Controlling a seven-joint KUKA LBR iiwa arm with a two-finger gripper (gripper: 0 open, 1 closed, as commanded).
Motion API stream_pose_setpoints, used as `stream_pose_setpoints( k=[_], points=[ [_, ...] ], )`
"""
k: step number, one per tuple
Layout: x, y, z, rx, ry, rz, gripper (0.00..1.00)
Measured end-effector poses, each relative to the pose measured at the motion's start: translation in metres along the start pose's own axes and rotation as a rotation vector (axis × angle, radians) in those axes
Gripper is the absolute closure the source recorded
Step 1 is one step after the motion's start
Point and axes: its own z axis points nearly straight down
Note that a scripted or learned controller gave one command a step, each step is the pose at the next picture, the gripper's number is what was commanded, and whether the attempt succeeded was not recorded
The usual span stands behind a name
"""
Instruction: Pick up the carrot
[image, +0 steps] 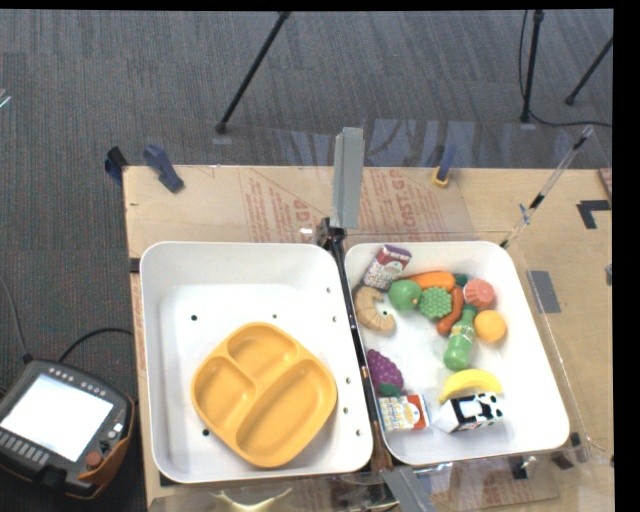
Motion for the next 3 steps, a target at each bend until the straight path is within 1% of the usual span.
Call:
stream_pose_setpoints(
  k=[1,2,3],
  points=[
    [0.0101,0.0151,0.0250,-0.003,0.002,-0.187,1.00],
    [0.0156,0.0125,0.0312,-0.002,0.001,-0.197,1.00],
    [0.0080,0.0089,0.0235,-0.001,0.000,-0.291,1.00]
  ],
)
